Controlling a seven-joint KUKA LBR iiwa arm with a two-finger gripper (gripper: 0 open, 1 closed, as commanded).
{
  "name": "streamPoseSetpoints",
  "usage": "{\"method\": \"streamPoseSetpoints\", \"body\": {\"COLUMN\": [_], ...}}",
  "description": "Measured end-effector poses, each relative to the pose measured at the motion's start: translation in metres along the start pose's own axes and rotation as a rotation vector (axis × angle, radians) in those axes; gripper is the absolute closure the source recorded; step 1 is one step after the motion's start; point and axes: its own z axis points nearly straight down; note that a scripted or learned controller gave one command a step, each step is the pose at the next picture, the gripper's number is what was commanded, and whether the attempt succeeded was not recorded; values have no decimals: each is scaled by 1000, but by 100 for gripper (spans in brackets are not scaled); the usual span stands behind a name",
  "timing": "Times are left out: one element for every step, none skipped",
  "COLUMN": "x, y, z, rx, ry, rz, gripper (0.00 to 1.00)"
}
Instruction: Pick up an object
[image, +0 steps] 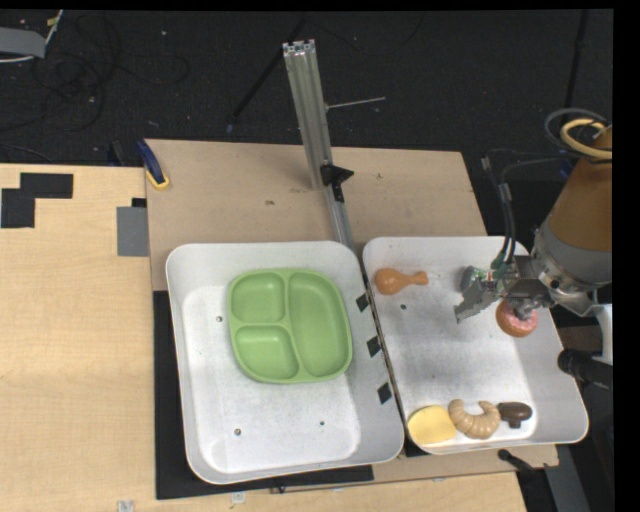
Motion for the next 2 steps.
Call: {"method": "streamPoseSetpoints", "body": {"x": [5,8], "y": [-3,-10], "z": [45,91], "rx": [7,7], "ry": [2,2], "rz": [0,0], "gripper": [0,0]}}
